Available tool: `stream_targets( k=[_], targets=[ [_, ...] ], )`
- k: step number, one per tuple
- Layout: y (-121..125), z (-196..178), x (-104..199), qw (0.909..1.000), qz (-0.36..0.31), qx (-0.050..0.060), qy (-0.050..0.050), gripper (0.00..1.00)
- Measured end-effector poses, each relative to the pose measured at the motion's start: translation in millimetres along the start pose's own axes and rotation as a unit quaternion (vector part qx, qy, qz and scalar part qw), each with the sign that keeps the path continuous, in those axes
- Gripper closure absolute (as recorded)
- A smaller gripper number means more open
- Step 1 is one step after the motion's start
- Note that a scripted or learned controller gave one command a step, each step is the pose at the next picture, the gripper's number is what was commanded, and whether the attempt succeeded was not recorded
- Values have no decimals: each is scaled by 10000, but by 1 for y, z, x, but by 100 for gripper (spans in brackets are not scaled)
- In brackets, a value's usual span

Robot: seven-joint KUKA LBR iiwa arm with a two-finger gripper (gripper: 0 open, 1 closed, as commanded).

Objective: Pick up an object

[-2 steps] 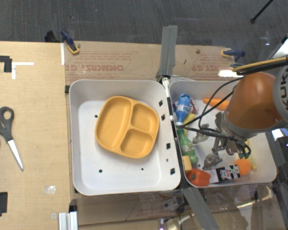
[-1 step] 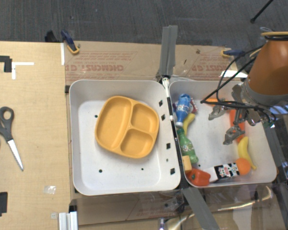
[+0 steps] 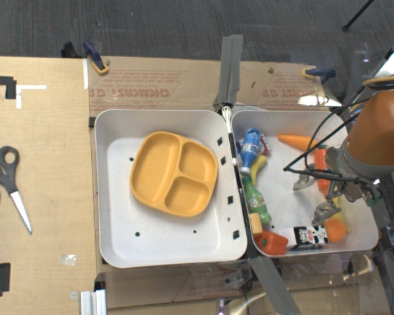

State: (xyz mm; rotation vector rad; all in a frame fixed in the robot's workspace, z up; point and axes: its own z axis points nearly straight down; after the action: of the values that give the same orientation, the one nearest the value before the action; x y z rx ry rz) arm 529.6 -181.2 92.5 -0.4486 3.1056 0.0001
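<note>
The gripper point(image 3: 313, 195) hung over the right bin point(image 3: 282, 195), its two fingers spread open with nothing between them. In this bin, a carrot point(image 3: 294, 140) lay at the far side, a blue can point(image 3: 251, 144) and a green bottle point(image 3: 255, 199) along the left wall, a tomato point(image 3: 271, 242) in the near corner. The left bin point(image 3: 111, 195) held a yellow plate point(image 3: 174, 174).

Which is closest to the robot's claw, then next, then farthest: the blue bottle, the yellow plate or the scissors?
From the gripper, in the camera view:
1. Blue bottle, in the right bin with the gripper, by the wall between the bins.
2. Yellow plate, in the middle of the left bin.
3. Scissors, out on the bench at the far left.
</note>
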Motion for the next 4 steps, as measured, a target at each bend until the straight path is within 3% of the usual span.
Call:
stream_targets(
  k=[1,2,3,4],
  targets=[
    [76,0,-63,9963,859,0,-3,0],
    [16,-26,-128,9976,696,12,-21,0],
    [66,1,-89,9944,1057,-4,5,0],
    [-17,-145,-69,9883,1522,11,-10,0]
  ],
)
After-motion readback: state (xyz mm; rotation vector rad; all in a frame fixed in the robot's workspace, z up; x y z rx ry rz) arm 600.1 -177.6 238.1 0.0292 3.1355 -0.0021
